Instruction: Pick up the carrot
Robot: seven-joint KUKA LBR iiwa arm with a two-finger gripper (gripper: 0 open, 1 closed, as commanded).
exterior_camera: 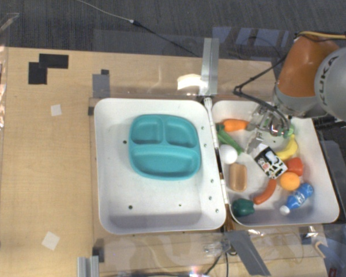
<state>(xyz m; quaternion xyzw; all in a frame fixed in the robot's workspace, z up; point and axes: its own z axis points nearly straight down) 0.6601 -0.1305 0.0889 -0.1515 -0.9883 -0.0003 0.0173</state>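
Carrot (235, 125) lies at top-left of right bin (328, 209), touching a green bean (225, 138), w/ gripper (259, 136) just beside it, finger state can't tell, so it may snag bean or banana (288, 148) instead.

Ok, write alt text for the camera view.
A grey and orange robot arm's gripper hangs over the right bin of toy food, just right of the carrot near the bin's back left corner. The left bin holds a teal divided plate.
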